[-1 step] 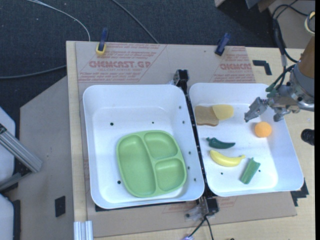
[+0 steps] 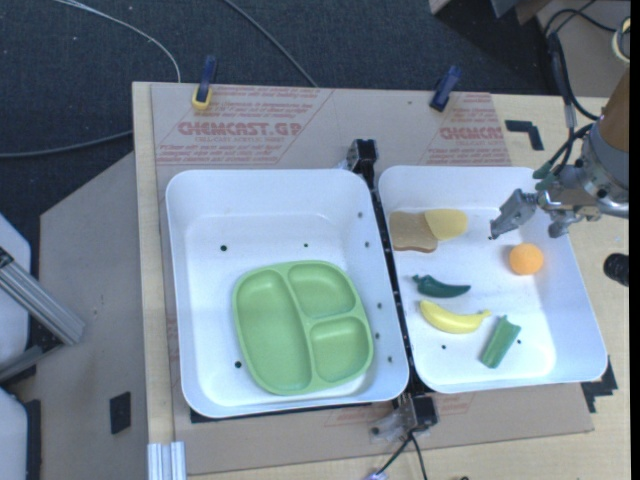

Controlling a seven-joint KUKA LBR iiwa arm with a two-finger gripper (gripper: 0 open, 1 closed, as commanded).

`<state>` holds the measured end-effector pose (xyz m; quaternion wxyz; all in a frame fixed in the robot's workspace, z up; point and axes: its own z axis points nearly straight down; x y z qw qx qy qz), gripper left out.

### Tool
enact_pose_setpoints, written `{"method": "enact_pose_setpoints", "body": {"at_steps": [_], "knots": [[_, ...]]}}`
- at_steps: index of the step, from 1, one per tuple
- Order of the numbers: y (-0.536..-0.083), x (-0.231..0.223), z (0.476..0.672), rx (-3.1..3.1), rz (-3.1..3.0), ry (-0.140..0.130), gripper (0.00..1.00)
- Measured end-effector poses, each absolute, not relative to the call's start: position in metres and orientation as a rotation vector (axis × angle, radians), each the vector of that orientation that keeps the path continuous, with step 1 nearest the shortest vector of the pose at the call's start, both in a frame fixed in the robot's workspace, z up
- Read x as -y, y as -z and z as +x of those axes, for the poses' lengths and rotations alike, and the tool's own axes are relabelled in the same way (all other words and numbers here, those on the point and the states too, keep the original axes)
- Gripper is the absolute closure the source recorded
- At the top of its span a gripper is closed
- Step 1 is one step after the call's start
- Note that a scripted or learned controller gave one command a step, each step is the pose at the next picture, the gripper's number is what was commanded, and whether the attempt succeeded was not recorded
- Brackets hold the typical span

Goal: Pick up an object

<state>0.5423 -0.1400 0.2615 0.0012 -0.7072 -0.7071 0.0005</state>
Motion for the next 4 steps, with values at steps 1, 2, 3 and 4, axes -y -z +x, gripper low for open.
{"method": "enact_pose_setpoints", "body": {"at_steps": [1,2,3,4], "knots": [[-0.2,0.147,0.54,2.214,-2.218,-0.007,0.0],[-0.159,0.149,0.54,2.218,-2.22,-0.002,0.0],[-0.097,0.144,0.541,2.216,-2.217,-0.005,0.0],[-0.11,0.145,0.543,2.22,-2.223,0.0,1.0]]}}
